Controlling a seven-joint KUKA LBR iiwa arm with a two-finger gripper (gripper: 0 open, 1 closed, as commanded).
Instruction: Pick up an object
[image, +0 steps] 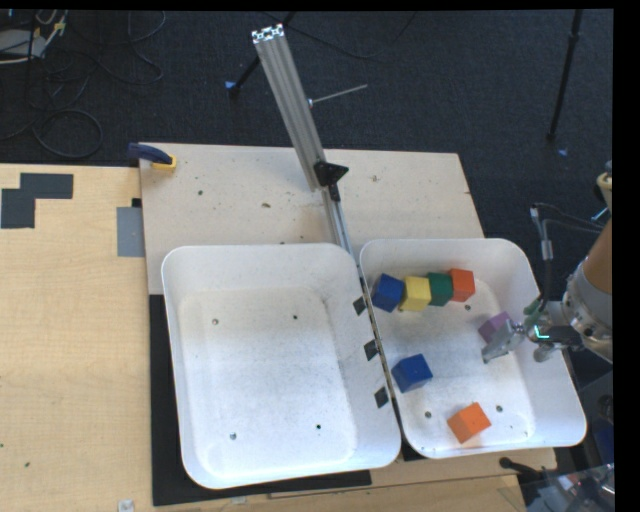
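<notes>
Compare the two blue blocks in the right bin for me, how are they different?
The upper blue block sits at the left end of a row, touching the yellow block; the lower blue block stands alone, apart from the others. The upper blue block lies near the bin's far side; the lower blue block lies about midway down, close to the divider between the bins. Both are blue cubes of similar size, in the right bin.

Matt white plastic bins, pale wooden bench

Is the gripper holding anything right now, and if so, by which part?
Cannot be told. The gripper sits at the small purple block in the right white bin, but a grip isn't clear.
</notes>
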